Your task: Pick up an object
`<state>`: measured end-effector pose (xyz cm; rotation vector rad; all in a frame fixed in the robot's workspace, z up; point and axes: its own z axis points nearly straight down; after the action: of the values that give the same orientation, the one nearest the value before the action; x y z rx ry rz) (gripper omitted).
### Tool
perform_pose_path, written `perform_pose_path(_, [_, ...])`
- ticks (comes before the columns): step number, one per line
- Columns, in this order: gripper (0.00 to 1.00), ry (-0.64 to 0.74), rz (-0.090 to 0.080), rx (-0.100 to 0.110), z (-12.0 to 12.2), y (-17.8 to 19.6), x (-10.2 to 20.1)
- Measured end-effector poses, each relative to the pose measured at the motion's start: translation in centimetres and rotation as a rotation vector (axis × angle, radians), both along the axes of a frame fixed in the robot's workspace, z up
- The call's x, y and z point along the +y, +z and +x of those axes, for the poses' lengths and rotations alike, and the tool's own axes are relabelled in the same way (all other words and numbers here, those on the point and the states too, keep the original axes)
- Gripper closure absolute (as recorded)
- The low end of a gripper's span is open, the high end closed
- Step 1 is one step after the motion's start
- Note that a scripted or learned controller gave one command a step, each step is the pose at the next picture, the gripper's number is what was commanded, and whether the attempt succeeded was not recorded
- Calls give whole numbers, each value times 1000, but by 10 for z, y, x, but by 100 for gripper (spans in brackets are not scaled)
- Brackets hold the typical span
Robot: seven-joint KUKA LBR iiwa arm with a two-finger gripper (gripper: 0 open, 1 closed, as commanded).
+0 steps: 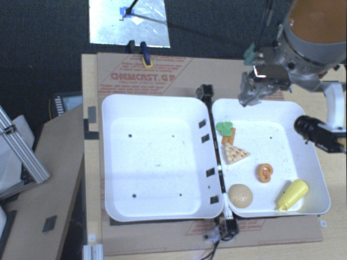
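The right bin (303,124) holds several small toy foods. A green piece (224,127) with an orange carrot (229,137) lies near the divider, and a pizza slice (235,154) sits just below them. A brown pretzel (264,173) lies in the middle, a tan bun (240,195) at the front left corner and a yellow corn-like piece (292,194) at the front right. My gripper (251,97) hangs above the bin's back left rim, away from all the objects, with nothing seen between its fingers.
The left bin (157,156) lies beside the right one, with black clips (205,124) along the shared wall. A black fixture (317,131) juts over the right bin's right rim. A shiny plate (129,15) lies on the dark floor at the back.
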<state>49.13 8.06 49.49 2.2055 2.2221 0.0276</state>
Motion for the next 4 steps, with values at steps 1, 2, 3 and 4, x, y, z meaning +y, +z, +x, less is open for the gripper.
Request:
perform_pose_path(1, [100, 2, -2, 13, 4, 42, 59])
perform_pose_path(2, [100, 0, -3, 15, 68, 28, 118])
perform_pose_path(3, [100, 0, -3, 14, 111, 41, 156])
perform_pose_path(4, [100, -2, -4, 19, 89, 40, 153])
